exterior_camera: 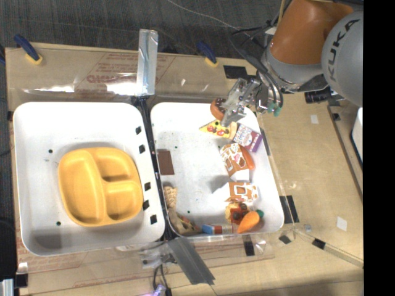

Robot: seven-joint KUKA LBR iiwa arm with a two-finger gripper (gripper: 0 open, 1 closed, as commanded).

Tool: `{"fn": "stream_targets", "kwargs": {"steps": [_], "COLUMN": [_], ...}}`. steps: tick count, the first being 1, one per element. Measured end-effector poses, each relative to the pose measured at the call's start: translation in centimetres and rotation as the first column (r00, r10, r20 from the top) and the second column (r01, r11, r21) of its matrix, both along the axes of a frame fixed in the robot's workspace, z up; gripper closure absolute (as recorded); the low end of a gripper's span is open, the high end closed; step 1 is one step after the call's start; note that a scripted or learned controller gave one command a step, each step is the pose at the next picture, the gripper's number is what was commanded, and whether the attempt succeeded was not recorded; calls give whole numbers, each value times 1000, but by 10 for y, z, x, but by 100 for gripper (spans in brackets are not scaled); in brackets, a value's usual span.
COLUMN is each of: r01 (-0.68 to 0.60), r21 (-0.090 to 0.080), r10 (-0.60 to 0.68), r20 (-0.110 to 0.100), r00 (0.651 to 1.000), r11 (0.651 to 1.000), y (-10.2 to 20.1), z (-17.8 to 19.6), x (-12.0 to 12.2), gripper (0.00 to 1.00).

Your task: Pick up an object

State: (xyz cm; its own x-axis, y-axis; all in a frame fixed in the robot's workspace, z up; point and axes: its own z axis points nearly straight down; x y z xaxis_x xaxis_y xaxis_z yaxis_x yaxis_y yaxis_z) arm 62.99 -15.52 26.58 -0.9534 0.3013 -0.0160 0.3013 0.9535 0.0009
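White plastic makes up both shallow bins, set side by side on the bench. The left bin (31, 184) holds a single thing, a yellow divided tray (99, 185) with three compartments, lying flat a little left of the bin's middle.

The right bin (185, 140) carries all the small clutter, most of it strung along its right wall and front edge. The grey arm (321, 36) with its orange band reaches in over the far right corner, and the gripper (234, 111) hangs just above that corner, its fingers pointed down at a slant. How wide they stand cannot be told, and nothing can be seen held between them.

Just under the gripper lie a round brown-orange toy (217, 108) against the far wall and a yellow pizza-slice toy (214, 127) next to it. Beside these, toward the right wall, sits a white and purple packet (248, 137). Below it comes an orange and white carton (236, 158), then a grey block (220, 184) out on the bin floor, then a second small orange and white carton (242, 193). In the front right corner rests a toy carrot (248, 221) with a green top, touching a heap of small orange pieces.

Along the front edge lie a small red and blue piece (212, 229) and a tan knobbly toy (171, 199) near the left wall. A dark brown rectangular block (165, 162) lies flat beside the divider between the bins.
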Motion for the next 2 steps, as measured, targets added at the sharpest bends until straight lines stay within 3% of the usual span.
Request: {"fn": "stream_targets", "kwargs": {"steps": [1, 2], "r01": [268, 574], "r21": [3, 4], "r10": [-268, -574], "r20": [-17, -14], "r00": [963, 819], "r11": [963, 819], "y": [30, 47], "z": [-36, 6], "x": [-95, -136], "gripper": [100, 100]}}
